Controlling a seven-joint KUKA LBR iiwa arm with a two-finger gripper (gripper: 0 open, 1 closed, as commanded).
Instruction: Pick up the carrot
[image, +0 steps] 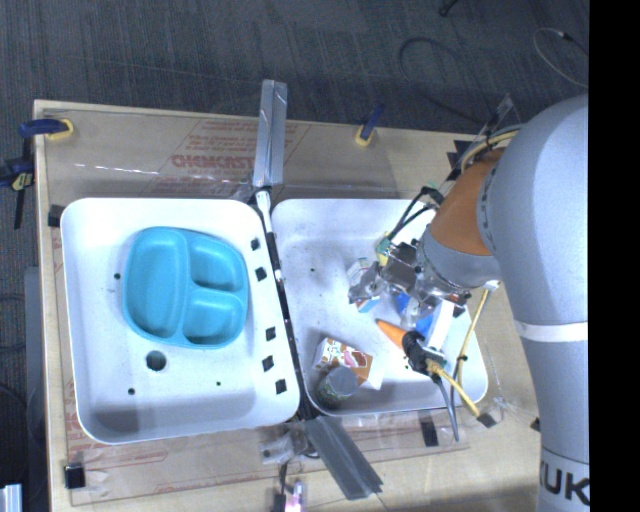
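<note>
Two shallow white bins sit side by side on a wooden bench (120, 125), viewed from above at a slant. The left bin (90, 370) holds a blue divided tray (185, 285) with three compartments, lying flat toward the bin's upper middle; a small dark round spot marks the bin floor just below the tray's lower left corner. The right bin (320, 240) holds the task's thing and a few others. The carrot (390, 329), orange and tapered, lies in the right half of this bin, its narrow end pointing toward upper left. Just below and left of it, near the bin's front wall, rests a colourful printed packet (345, 357) touching a dark round can (338, 384).

The grey arm (545, 220), with its orange band (462, 215), reaches in from the right and bends down over the right bin. The gripper (400, 290) sits low, just above the carrot's upper end, amid cables and small blue and silver parts. At this angle the wrist hardware hides the gripper's tip, so it cannot be told whether the tool is released or clenched, nor whether it touches the carrot.

A grey metal bar (270, 130) stands at the bench's rear, above the seam between the bins.
</note>
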